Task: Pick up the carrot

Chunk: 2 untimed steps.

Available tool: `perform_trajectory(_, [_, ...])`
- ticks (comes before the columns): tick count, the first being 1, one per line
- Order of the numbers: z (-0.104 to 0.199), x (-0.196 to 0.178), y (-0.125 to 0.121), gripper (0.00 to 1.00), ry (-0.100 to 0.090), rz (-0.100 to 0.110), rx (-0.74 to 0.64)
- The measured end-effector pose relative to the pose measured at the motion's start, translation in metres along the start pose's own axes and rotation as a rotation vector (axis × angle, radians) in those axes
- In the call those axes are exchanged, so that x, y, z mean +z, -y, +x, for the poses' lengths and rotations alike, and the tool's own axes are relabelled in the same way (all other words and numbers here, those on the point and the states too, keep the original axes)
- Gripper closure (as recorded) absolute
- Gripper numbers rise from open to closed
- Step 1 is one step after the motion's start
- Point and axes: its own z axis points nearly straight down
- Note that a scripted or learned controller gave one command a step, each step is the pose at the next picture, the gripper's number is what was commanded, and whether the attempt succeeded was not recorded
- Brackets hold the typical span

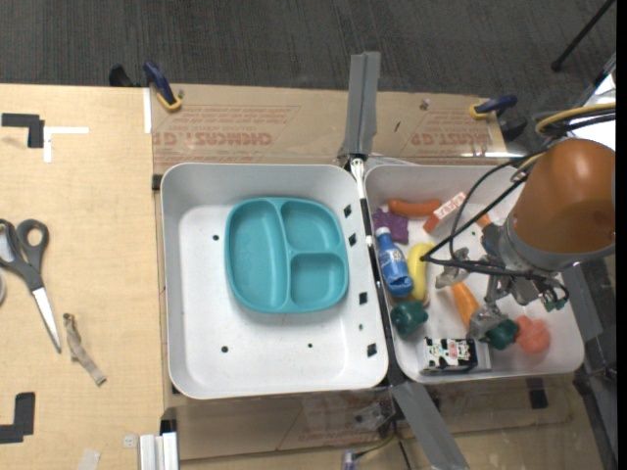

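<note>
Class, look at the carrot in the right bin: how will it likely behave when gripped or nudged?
The carrot looks like a stiff, smooth toy, so it may slip. Its tapered round shape would probably roll if pushed. Lying close under the hand among crowded toys, it may bump its neighbours.

Carrot [464, 302] partly covered by gripper [487, 313]; finger spacing unreadable. Arm [566, 199] cut off at right edge, right bin [411, 176] partly hidden.

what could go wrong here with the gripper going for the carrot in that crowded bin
1. The orange carrot lies wedged among a yellow banana-shaped toy, a dark green round piece and a pink ball, so the gripper may clamp a neighbour instead.
2. Another orange stick-shaped item lies near the right bin's far wall and could be mistaken for the target.
3. Black cables hang across the bin and might snag.
</note>
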Motion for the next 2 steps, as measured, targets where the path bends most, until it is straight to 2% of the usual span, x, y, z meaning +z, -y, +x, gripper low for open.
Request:
perform_trajectory(1, [0.022, -0.009, -0.021, 0.00, 0.036, 0.022, -0.064])
perform_trajectory(2, [0.006, -0.005, -0.040, 0.00, 0.020, 0.014, -0.407])
